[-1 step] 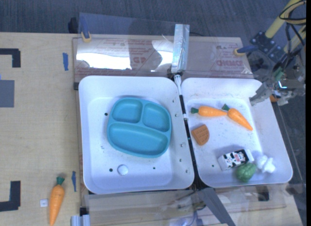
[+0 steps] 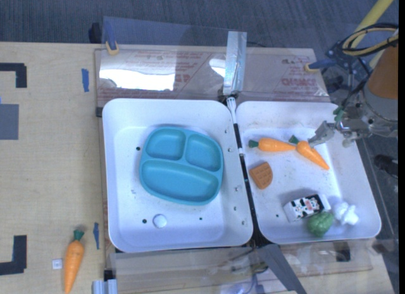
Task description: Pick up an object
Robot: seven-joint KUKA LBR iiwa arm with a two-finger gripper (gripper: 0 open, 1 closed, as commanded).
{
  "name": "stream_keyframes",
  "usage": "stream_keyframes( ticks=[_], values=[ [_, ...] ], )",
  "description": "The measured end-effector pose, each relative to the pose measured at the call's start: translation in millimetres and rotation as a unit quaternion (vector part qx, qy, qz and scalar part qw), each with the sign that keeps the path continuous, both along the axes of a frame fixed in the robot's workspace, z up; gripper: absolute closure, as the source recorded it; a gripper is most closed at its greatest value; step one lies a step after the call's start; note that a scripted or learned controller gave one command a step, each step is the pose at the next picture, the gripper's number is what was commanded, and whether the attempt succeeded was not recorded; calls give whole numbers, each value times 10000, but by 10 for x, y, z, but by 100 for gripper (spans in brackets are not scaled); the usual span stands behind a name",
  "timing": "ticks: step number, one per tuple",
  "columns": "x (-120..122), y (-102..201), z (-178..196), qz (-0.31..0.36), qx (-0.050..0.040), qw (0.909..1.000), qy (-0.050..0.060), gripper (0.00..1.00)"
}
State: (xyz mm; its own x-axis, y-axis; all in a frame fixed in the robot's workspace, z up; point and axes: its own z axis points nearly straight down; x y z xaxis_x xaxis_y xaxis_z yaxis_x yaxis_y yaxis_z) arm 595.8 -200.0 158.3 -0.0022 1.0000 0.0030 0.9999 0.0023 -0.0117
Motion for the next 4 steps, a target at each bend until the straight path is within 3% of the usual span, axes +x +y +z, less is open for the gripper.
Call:
stream_keyframes(
  ticks=[1, 2, 3, 4],
  values=[
    [125, -12, -619, 67, -6, 9999, -80, 0],
    [358, -229, 642, -160, -36, 9998, -110, 0],
    [354, -220, 681, -152, -34, 9998, -76, 100],
    [353, -218, 675, -152, -34, 9999, -69, 0]
  ],
)
